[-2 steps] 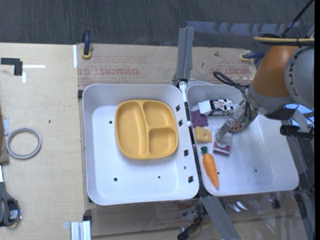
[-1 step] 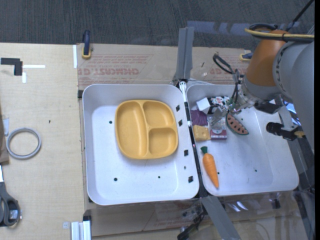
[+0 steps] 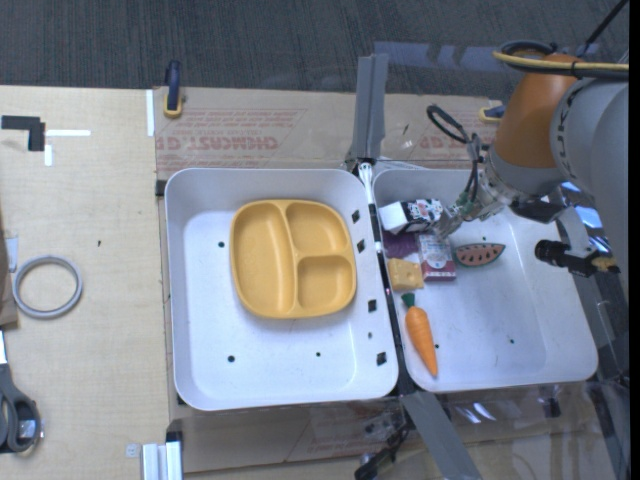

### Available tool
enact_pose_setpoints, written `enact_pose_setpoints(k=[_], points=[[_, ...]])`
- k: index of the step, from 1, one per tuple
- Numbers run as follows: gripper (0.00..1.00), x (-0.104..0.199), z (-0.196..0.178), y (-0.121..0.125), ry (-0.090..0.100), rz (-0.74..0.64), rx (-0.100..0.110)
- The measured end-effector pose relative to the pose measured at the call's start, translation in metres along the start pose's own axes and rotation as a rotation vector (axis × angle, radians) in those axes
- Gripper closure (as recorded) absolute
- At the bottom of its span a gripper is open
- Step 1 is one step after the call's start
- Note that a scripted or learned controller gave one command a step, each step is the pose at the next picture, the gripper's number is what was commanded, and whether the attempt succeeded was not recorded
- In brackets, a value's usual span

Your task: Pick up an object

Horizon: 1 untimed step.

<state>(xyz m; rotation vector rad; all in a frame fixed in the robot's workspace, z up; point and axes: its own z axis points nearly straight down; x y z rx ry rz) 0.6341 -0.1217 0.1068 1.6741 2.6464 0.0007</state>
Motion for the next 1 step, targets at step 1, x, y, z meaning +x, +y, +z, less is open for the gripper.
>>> enact_pose_setpoints(k=[1], points=[[0.0,0.0002,0.0002,0.0,0.0,0.0,0.0]])
